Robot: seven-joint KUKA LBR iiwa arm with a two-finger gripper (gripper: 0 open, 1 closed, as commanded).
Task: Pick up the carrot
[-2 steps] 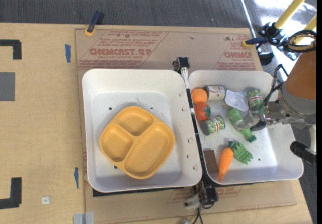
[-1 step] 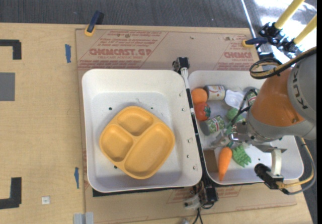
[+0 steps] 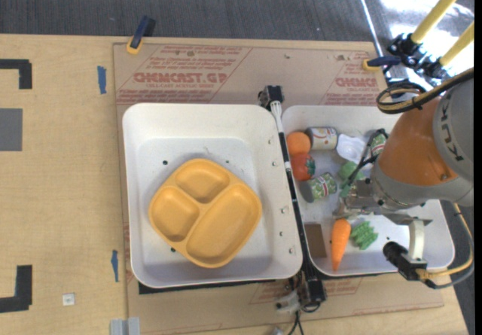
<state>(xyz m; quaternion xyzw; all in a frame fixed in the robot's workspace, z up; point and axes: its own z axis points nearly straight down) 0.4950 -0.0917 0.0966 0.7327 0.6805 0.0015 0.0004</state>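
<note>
1. Cardboard-topped bench with two shallow white bins side by side; the left white bin (image 3: 143,198) has a yellow three-compartment plastic plate (image 3: 205,211) in it, and the right white bin (image 3: 444,251) is full of toy food.
2. What we're after is the small orange plastic carrot (image 3: 340,242). It lies near the front edge of the right bin, tip pointing toward the camera, with a green leafy toy piece (image 3: 364,235) just beside it on the right.
3. Nearby clutter: an orange round toy fruit (image 3: 298,143) and a small labelled can (image 3: 324,138) further back in that bin, well apart from the carrot.
4. The grey arm's two-finger gripper (image 3: 352,205) sits right above the carrot's thick end. The wrist hides the tips, so I can't tell how wide it is or whether it has hold of anything.
5. My guess: this is the approach/descend step, no grab confirmed. Next move needs the fingers straddling the carrot's thick end without snagging the green piece, then closing and lifting straight up.
</note>
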